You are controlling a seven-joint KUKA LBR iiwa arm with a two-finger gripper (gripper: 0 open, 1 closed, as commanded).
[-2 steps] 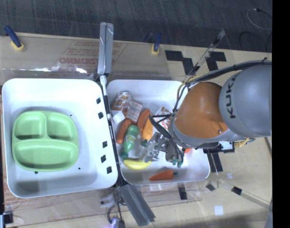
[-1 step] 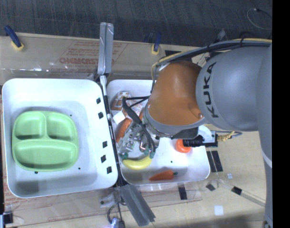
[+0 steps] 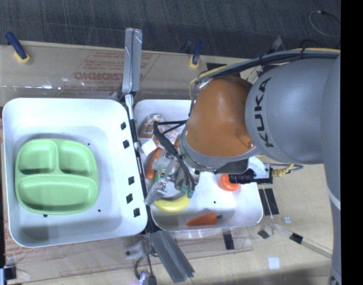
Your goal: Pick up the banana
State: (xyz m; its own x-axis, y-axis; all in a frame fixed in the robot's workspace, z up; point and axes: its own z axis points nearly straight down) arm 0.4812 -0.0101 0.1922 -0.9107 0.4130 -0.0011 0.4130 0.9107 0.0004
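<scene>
Banana (image 3: pixel 172 205) lies in right bin (image 3: pixel 252 215) near its front wall, gripper (image 3: pixel 169 183) low right over it, fingers' state can't tell, one carrot (image 3: pixel 202 219) just beside, one green divided plate (image 3: pixel 56 175) in left bin (image 3: pixel 27 114), two white bins on counter (image 3: pixel 62 61).

The arm (image 3: pixel 294 114) is bulky grey with black KUKA lettering, an orange band and black cables.
</scene>
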